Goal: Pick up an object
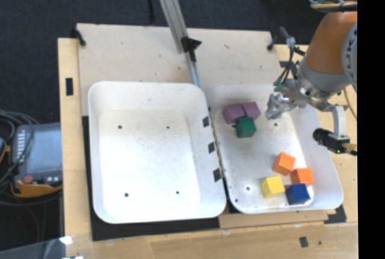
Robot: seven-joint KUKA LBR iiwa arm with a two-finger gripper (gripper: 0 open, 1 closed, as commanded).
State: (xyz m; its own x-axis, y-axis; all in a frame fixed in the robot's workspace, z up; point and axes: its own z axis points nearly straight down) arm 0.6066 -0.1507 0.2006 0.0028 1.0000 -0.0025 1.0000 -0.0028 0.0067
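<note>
Gripper [275,108], finger state indiscernible, hovers beside purple blocks [241,111] and green cube [245,127]: likely light, rigid (grasp flat opposite faces).

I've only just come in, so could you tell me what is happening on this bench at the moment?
A robot arm is reaching from the right over the right bin, trying to pick up an object. Its gripper hangs just right of the purple blocks and the green block, with nothing visibly between its fingers. Two orange blocks, a yellow block and a blue block sit clustered near that bin's front corner. The left bin lies alongside.
</note>
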